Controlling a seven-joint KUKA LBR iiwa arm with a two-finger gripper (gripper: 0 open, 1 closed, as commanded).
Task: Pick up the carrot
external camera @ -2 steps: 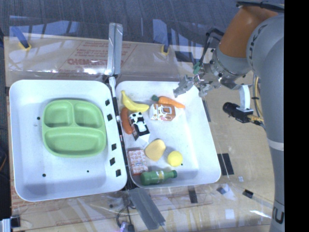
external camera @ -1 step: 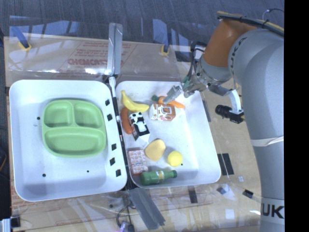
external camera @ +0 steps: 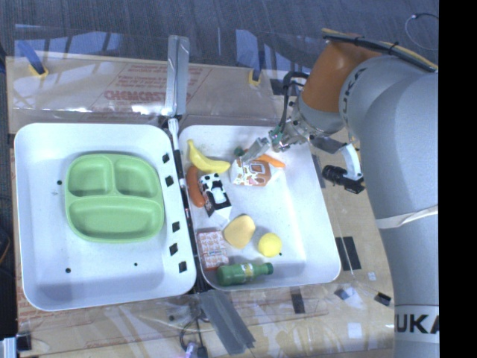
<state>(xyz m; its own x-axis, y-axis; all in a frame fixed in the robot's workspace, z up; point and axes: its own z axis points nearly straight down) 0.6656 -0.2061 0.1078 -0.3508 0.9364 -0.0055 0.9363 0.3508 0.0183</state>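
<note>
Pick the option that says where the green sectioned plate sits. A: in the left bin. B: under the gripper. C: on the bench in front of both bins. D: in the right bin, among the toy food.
A: the green sectioned plate lies in the left bin, while the banana, lemon and green bottle lie in the right bin.

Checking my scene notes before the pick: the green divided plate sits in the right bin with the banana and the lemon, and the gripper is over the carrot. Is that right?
Not quite. The camera view shows the green divided plate in the left bin. The banana and lemon do lie in the right bin, and the gripper is over the carrot.
</note>
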